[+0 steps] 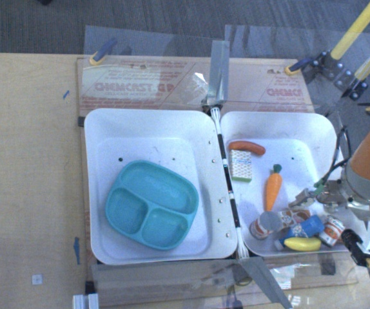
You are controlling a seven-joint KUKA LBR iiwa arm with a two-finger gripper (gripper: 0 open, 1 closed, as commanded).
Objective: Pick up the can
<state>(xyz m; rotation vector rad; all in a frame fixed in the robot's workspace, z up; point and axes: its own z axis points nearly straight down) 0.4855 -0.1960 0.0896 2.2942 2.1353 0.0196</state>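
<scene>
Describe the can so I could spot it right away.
Look in the right bin, at its near edge beside the divider. The can lies tipped there, its round grey end facing up. It sits just below the carrot, left of the banana.

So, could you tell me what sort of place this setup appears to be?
Most likely a robotics lab's pick-and-place test bench, not a kitchen. Two shallow white bins sit side by side on a wooden bench, one holding a teal divided plate, the other toy food such as a carrot and a can.
</scene>
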